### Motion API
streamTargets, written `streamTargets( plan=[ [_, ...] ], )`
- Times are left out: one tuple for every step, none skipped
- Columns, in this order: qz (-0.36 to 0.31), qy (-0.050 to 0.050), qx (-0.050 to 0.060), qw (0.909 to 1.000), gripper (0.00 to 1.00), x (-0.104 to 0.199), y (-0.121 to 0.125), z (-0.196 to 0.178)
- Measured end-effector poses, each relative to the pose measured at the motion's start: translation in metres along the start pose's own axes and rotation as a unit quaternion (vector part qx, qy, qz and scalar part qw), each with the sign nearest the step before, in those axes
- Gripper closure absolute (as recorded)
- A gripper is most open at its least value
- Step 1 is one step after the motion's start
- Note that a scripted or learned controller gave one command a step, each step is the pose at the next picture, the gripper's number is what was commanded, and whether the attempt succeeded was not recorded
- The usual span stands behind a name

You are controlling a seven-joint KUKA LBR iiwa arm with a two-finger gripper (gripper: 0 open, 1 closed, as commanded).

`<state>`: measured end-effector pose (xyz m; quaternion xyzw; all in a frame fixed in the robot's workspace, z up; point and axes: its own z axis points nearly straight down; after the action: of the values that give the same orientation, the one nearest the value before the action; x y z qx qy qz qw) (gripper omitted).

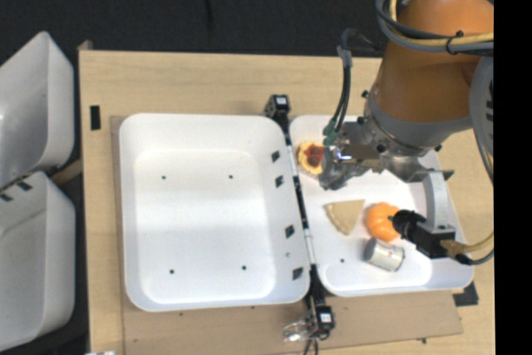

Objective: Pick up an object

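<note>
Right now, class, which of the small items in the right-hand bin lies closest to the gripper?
The red-and-yellow item, right beside the gripper. The tan wedge, orange ball and grey cylinder lie farther off.

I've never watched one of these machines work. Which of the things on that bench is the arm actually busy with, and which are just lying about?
Part of the job:
- gripper, low in the right bin
- red and yellow object, just beside the gripper

Lying about:
- tan wedge
- orange object
- small grey cylinder
- left bin
</note>
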<state>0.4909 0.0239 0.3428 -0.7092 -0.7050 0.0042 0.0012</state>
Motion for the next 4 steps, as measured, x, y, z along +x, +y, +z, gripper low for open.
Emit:
streamTargets(
  plan=[
    [-0.007, 0.002, -0.005, 1.0000, 1.00, 0.062, 0.000, -0.062],
    [-0.005, 0.001, -0.005, 1.0000, 1.00, 0.054, 0.000, -0.117],
    [-0.002, 0.000, 0.001, 1.0000, 1.00, 0.036, 0.000, -0.039],
    [-0.005, 0.002, -0.006, 1.0000, 1.00, 0.060, 0.014, -0.104]
  ],
)
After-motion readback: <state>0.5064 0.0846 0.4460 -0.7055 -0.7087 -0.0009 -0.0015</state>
